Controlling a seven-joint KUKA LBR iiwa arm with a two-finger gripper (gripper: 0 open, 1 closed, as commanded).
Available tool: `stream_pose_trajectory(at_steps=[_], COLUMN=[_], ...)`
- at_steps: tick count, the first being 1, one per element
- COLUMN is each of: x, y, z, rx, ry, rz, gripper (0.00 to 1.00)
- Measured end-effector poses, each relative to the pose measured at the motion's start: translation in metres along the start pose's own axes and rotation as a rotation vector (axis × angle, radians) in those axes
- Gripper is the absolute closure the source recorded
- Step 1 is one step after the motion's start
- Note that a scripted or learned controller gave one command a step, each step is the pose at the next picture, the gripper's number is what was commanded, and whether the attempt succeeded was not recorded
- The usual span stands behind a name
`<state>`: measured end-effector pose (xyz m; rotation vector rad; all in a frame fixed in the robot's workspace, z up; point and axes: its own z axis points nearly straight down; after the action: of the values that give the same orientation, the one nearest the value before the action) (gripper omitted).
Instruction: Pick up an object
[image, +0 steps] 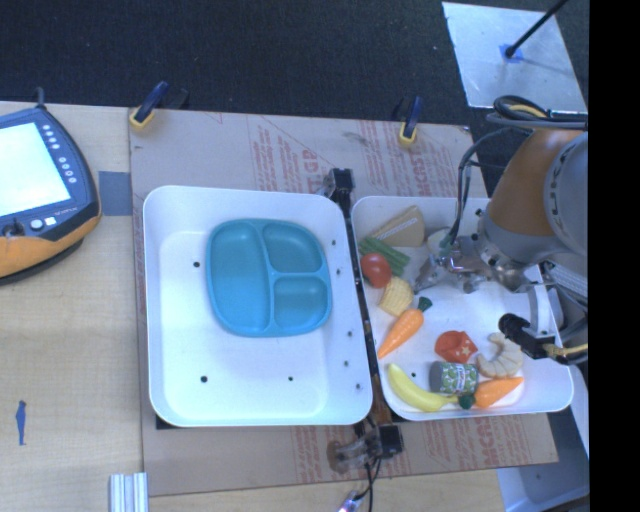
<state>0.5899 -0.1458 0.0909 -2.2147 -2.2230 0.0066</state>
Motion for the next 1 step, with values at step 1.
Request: stream_pose_trajectory(at_steps=[1], x=[0.0096], y=[0.0636], z=[-0.0009], rx=[0.005], ry=[0.000], rz=[-0.001], gripper=[0.00])
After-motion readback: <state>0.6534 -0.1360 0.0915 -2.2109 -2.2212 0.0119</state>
